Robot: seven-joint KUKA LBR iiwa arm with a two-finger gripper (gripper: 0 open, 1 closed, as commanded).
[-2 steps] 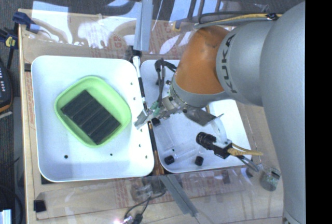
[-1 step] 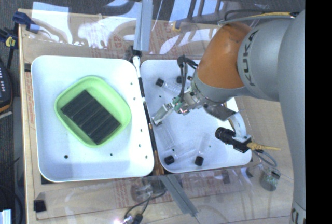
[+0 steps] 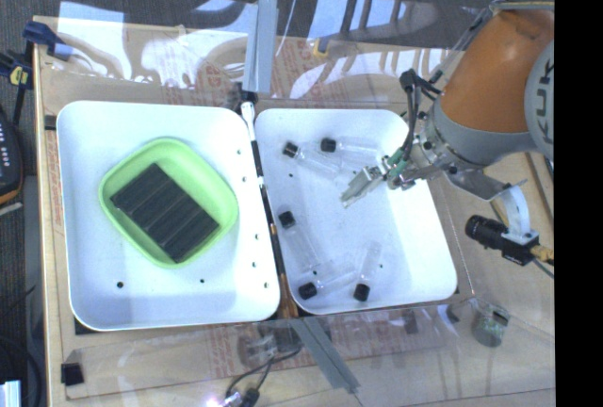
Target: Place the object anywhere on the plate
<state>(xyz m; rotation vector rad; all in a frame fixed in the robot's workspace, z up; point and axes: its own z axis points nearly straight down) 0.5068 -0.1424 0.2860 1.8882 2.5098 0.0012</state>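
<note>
A green plate [image 3: 121, 171] lies in the left bin [image 3: 85, 283], with a dark ribbed slab [image 3: 165, 212] flat on it. In the right bin [image 3: 429, 254] lie several clear vials with black caps: one at the back left [image 3: 303, 154], one beside it [image 3: 341, 147], a lone black cap [image 3: 286, 219] near the left wall, and two at the front [image 3: 320, 282] [image 3: 367, 271]. My gripper [image 3: 356, 187] hangs over the middle of the right bin, pointing left and downward, right of the back vials. I see nothing between its tips.
A grey divider rail [image 3: 264, 217] runs between the two bins. The arm's orange band [image 3: 490, 75] looms over the right bin's back right corner. Cables and a bracket lie along the bench's front edge [image 3: 311, 349].
</note>
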